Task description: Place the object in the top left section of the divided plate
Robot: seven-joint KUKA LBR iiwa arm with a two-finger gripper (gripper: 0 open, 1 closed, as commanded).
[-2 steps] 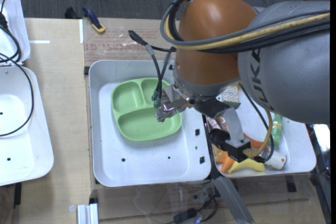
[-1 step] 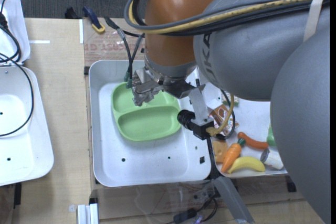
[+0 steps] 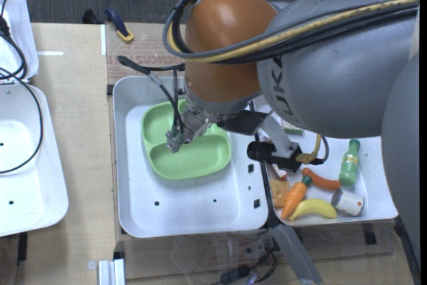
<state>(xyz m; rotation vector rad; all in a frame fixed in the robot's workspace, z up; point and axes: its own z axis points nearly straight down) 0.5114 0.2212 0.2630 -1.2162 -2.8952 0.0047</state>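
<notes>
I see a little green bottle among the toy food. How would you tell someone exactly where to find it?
Start at the right-hand white bin, partly hidden under the big grey arm. Its toys are clustered near the front: a banana, two carrots and a small can. The green bottle lies just behind the can, toward the bin's right rim. It is the only green toy there, with a white label.

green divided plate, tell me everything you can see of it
The green divided plate looks like light green matte plastic with rounded corners and raised ridges splitting it into sections. It lies flat, turned at a slant, in the upper middle of the left white bin. One large section faces the near side, with smaller ones toward the far side, partly hidden by the arm. The tool hangs over the dividing ridge; whether it touches the plate I cannot tell. The visible sections hold nothing.
</notes>
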